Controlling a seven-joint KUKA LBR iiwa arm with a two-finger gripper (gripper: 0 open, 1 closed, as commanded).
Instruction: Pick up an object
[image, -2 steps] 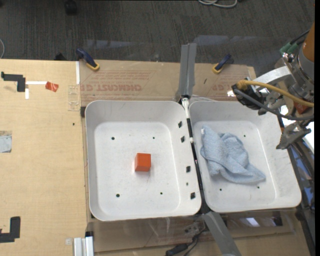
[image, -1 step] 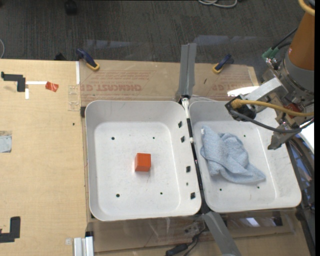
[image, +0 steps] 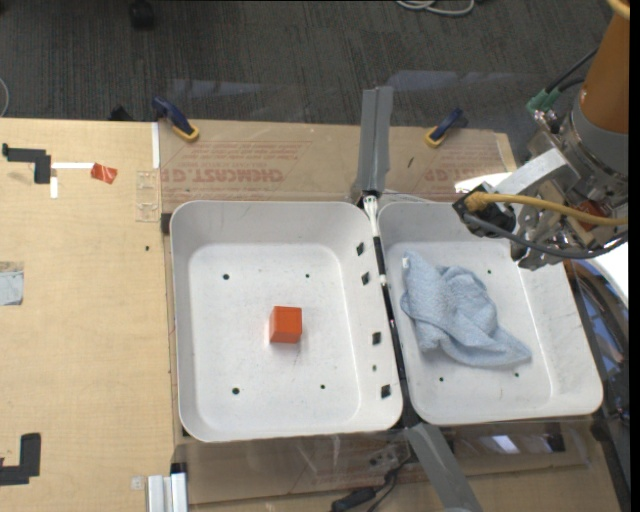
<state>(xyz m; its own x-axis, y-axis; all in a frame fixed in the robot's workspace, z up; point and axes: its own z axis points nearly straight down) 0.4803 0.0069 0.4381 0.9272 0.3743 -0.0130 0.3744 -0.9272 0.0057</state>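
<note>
Cloth (image: 458, 317) lies crumpled just below-left of the gripper (image: 535, 255), nearer than the red block (image: 286, 325) in the left bin (image: 200, 300).

Two bins, left (image: 200, 300) and right (image: 560, 380): both plain white, each dotted with a few small dark holes. Cube (image: 286, 324) in left bin: solid orange-red. Cloth (image: 455, 315) in right bin: pale blue-grey, no print, shaded in its folds. Bench board (image: 80, 330): light tan wood tone. Cardboard sheet (image: 290, 160) behind bins: brown with faded red lettering. Two clamps (image: 176, 118) at its far edge: blue with yellow tips. Divider strip (image: 375, 140) between bins: grey. Arm (image: 605, 90): grey with orange band; yellow cable (image: 540, 203) across the wrist. Floor (image: 260, 50): dark grey carpet.
</note>
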